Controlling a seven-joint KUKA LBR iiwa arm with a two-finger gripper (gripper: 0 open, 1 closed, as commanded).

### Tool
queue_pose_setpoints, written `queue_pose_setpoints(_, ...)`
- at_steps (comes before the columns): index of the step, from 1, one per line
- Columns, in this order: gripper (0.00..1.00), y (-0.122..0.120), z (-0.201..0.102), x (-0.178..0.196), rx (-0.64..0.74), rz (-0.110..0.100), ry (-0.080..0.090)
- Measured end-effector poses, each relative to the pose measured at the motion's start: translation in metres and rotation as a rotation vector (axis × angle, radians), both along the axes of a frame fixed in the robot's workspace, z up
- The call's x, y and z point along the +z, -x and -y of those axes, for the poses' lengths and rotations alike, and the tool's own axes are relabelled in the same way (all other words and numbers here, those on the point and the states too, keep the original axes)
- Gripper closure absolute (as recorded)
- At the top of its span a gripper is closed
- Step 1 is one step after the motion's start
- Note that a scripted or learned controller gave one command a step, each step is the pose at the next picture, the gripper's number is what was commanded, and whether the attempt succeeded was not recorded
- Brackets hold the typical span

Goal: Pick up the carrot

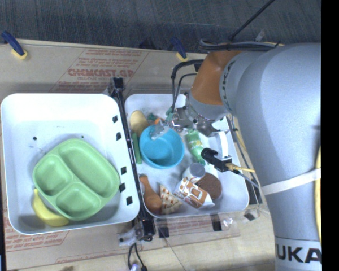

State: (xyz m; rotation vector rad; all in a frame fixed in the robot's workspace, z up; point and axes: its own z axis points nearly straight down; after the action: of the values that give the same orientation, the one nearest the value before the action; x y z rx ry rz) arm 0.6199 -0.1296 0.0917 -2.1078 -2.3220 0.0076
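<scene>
Orange carrot (149, 193), well below hand (177, 121)

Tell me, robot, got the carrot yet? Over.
Gripper over right bin, above blue bowl. Carrot untouched by bin's front-left wall. Food packets crowd it.

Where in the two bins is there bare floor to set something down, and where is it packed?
Left bin: bare floor along its top and left, bordering the green divided plate. Right bin: crowded. The blue bowl, carrot, snack packets and the hand cover nearly all its floor.
</scene>
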Motion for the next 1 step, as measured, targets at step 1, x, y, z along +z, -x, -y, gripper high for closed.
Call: queue_pose_setpoints(1,0.00,-0.0374,0.0526,0.0015,0.355,0.004,0.003)
